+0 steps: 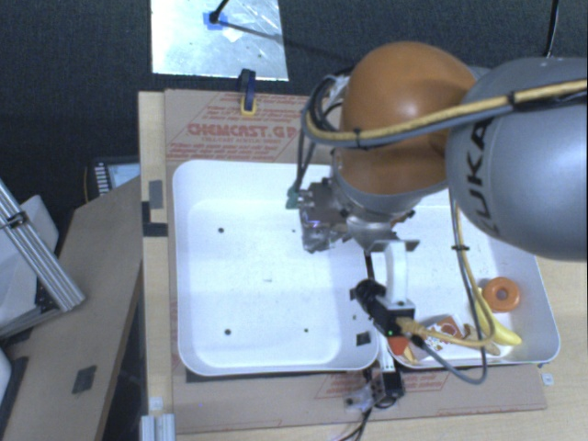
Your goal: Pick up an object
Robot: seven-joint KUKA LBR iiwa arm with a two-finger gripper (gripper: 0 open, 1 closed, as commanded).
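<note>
My gripper point(319, 231) hangs under the arm's big orange band, low over the right part of the left white bin point(230, 274), close to the wall between the two bins. Nothing shows in its grasp. In the right white bin point(537, 274), an orange ring point(502, 293) lies near the right wall. A yellow banana-shaped piece point(480, 338) rests along the front wall. A small red and white object point(447, 326) sits beside it. The arm hides most of the right bin.
Both bins stand on a cardboard sheet point(230, 131) with red print. A shiny metal plate point(219, 26) lies behind it, with a yellow and black clamp point(247, 93) at the cardboard's back edge. An aluminium rail point(37, 265) leans at the far left.
</note>
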